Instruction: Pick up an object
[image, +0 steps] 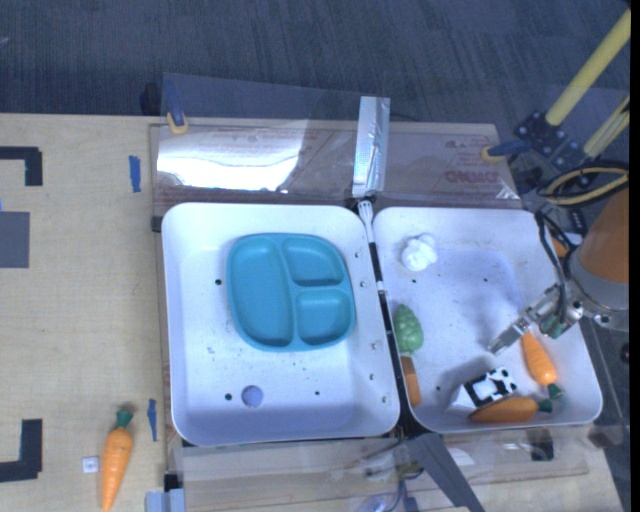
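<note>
Pale wooden surface (70, 330) under two white bins, dark floor beyond. Hand (540, 322) low over right bin (470, 290), fingers spread, gripping nothing. Just below hand, nearly touching: small carrot (541, 362). Further below: second carrot (505, 408) beside black-and-white toy (491, 386). Off to hand's left: green toy (407, 328), white lump (419, 253). Farther left, other bin: blue divided plate (291, 290).
</note>
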